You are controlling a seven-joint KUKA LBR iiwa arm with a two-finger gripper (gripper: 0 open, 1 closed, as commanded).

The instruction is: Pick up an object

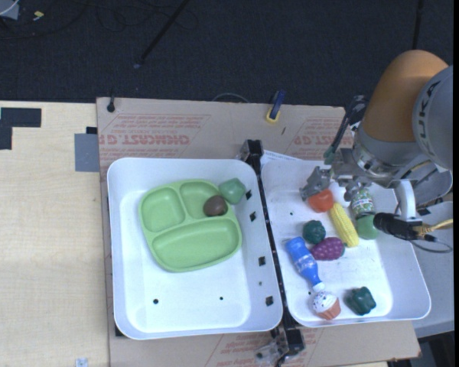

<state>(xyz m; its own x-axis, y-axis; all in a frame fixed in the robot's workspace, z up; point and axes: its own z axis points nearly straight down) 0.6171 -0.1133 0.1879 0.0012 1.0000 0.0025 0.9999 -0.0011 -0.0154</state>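
My gripper [327, 183] hangs low over the far part of the right bin [402, 281], reaching in from the right. Just below its tip lies a small orange-red object [320, 200], touching or nearly touching it. To the right of that are a yellow corn cob [343, 224] and a light green piece [367, 228]. Nearer the front lie a dark green lump [314, 231], a purple grape bunch [329, 248], a blue bottle [301, 256], a small cupcake-like toy [323, 304] and a dark green pepper [360, 300]. I see nothing lifted off the bin floor.
The left bin [138, 297] holds a green divided plate [190, 226] with a brown ball [215, 206] on it and a pale green cube [232, 190] at its far right edge. A black divider [264, 228] runs between the bins. A black cable end [398, 225] sticks out by the arm.
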